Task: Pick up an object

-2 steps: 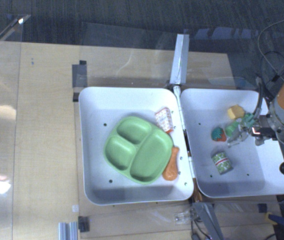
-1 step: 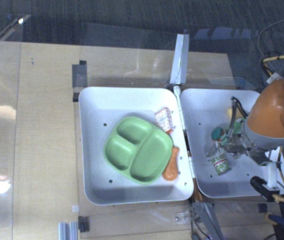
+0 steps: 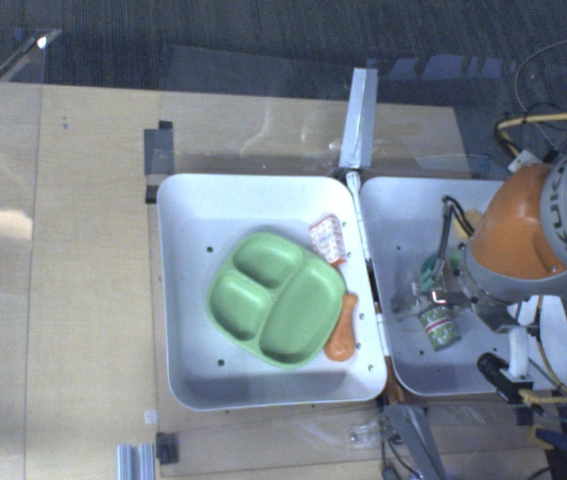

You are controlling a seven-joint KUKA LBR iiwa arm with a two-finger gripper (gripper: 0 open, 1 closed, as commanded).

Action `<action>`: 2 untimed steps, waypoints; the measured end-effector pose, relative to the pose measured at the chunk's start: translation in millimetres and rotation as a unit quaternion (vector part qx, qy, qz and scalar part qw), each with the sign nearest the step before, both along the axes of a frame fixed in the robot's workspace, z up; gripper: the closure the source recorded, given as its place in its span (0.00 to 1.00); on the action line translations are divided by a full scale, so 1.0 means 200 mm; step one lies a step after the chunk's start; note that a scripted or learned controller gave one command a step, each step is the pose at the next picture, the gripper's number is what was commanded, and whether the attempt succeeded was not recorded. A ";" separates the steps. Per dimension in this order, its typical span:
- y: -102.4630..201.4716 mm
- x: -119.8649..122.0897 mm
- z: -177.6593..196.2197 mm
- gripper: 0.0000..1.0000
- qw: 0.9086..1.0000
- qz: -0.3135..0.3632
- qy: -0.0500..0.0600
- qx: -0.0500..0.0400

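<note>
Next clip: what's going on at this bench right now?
The arm reaches into the right bin from the right, its gripper down by a small green can lying there. Whether it has a grip on the can is unclear. The left bin holds a green divided tray, an orange piece and a small packet.

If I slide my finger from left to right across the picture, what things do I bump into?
Left bin → green divided plate → orange spoon-like thing → right bin → small green can → robot arm.
</note>
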State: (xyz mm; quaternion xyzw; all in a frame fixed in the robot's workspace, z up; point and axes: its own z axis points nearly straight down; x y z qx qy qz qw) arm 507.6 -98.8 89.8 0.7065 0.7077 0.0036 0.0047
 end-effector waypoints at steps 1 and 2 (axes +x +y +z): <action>0.01 0.02 0.05 1.00 1.000 0.001 -0.003 0.001; 0.01 0.02 0.05 0.00 1.000 0.001 -0.003 0.001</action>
